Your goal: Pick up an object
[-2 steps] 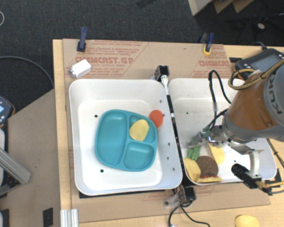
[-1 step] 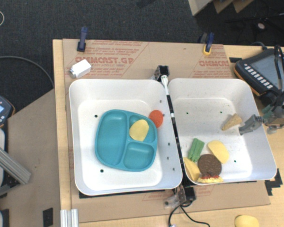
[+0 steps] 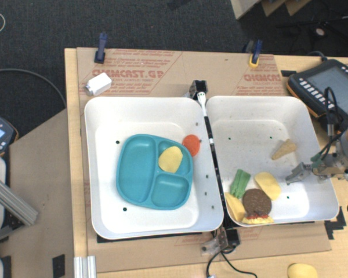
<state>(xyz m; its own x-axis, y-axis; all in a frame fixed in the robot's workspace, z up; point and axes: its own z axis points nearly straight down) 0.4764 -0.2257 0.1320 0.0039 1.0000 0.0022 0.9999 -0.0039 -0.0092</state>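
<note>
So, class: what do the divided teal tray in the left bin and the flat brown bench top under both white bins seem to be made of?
The divided teal tray looks like moulded plastic: uniform colour, rounded compartment walls, a soft satin sheen. The flat brown bench top looks like corrugated cardboard: matte tan, red printed lettering, clamped at its far edge. Both are judged by look alone.

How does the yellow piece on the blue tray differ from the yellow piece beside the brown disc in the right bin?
The yellow piece on the blue tray sits in a compartment of the tray in the left bin; the yellow piece in the right bin lies on the bin floor, against the brown disc. The first looks rounded, the second blockier. Both are pale yellow.
</note>
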